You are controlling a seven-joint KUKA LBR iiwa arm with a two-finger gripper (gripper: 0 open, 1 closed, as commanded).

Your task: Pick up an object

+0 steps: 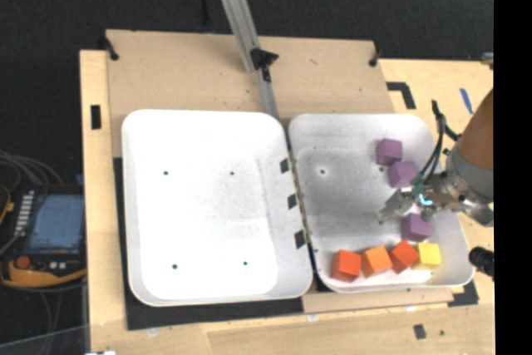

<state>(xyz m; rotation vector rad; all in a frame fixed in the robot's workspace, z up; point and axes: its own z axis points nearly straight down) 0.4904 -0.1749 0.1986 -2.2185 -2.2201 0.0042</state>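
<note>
Bare right bin (332, 204) centre, blocks (378, 260) along edges; pincer (406, 204) grip unclear.

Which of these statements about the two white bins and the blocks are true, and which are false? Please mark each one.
1. All the blocks lie in the right bin. True.
2. There are three purple blocks. True; the other two are at and.
3. The yellow block sits in the middle of the left bin. False; it lies at the right end of the row along the near edge of the right bin.
4. The end effector is above the left bin. False; it is over the right bin, among the purple blocks.
5. The orange blocks are stacked one on another. False; they lie side by side in a row.
</note>
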